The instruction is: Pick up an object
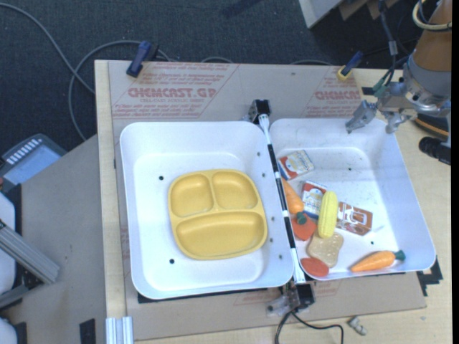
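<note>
Several toys [327, 221] in right bin [401, 170], gripper [376, 117] open, well apart above

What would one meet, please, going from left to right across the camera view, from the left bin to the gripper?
Left bin → yellow divided plate → black divider clip → toy corn cob → toy carrot at the right bin's near corner, then the gripper above that bin's far right edge.

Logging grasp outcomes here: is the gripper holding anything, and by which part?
Nothing is held. The gripper hangs open above the right bin's far edge, away from the toy food.
</note>
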{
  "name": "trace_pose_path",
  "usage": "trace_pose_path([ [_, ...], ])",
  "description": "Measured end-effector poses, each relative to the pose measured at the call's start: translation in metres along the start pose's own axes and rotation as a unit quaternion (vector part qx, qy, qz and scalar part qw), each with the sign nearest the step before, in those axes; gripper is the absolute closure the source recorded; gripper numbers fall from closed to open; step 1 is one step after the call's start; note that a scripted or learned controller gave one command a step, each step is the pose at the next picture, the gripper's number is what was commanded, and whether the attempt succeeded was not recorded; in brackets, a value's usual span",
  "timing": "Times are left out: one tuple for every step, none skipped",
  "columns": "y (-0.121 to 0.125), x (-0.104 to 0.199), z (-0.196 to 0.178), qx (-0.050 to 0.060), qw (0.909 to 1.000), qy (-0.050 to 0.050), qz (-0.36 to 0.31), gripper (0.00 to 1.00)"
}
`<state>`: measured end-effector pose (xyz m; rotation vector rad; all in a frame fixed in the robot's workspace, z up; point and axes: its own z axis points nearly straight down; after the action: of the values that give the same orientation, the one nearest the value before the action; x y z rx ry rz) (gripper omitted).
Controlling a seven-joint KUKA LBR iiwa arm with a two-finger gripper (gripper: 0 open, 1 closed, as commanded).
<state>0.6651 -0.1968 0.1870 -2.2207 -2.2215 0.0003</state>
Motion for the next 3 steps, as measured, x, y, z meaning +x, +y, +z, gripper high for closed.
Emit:
trace_pose_path([
  [-0.042,0.041,0.035,0.001,1.0,0.0,-0.001,0.0],
  [-0.101,0.069,0.099,-0.002,1.0,0.0,0.0,0.0],
  [-0.143,0.079,0.099,-0.006,1.0,-0.001,0.001,0.0],
])
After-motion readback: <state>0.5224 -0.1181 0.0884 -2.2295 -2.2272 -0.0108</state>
